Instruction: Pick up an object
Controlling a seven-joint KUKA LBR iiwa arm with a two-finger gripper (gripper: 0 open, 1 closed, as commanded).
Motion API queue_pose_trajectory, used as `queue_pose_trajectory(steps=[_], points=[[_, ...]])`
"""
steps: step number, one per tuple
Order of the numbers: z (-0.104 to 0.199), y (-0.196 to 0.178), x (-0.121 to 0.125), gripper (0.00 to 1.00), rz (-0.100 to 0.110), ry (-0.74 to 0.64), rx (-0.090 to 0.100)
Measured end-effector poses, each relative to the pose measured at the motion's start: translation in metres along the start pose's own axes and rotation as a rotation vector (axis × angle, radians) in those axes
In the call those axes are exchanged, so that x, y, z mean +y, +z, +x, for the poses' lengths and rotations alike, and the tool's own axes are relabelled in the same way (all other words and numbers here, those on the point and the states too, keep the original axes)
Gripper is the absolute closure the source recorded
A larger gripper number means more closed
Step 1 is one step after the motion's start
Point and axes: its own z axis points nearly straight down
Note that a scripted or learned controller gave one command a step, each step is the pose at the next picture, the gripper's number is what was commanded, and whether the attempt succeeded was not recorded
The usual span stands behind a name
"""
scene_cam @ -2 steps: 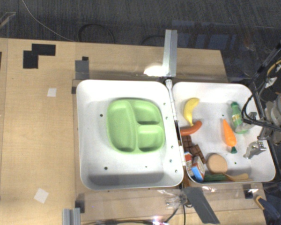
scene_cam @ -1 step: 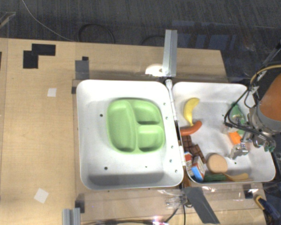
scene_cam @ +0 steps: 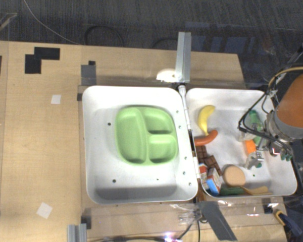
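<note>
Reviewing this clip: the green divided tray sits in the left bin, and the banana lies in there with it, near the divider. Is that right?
Not quite. The banana lies in the right bin, near the divider, just above the sausage. The green divided tray does sit in the left bin, as the camera view shows.

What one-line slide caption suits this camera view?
Gripper low in right bin near carrot; green tray in left bin.

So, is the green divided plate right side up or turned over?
Right side up. The green divided plate lies flat in the left bin, and its three hollow compartments face upward, with raised ridges between them.
</note>
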Motion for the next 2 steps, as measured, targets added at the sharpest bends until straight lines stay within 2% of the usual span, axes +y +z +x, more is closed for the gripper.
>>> queue_pose_trajectory(steps=[1, 2], points=[[0.025, 0.000, -0.009, 0.00, -0.001, 0.051, -0.002], [0.045, -0.001, 0.000, 0.00, 0.001, -0.214, -0.006]])
